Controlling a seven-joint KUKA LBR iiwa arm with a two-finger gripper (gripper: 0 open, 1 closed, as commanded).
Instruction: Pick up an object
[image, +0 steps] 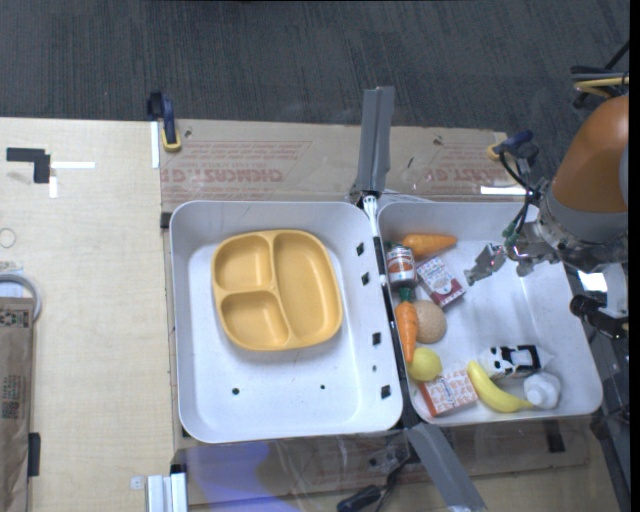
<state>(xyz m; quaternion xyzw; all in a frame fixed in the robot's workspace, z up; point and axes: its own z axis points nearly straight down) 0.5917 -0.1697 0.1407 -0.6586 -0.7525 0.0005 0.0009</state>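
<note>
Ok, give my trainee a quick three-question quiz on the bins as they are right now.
1. True or false: the yellow divided plate lies in the left bin.
2. Which lies nearest the banana? A) the upper carrot B) the black-and-white toy C) the small bottle
3. Fill in: the gripper is over the ___ bin.

Key: 1 true. 2 B: the toy sits just above the banana, while the carrot and bottle lie near the bin's far end. 3 right.
</note>
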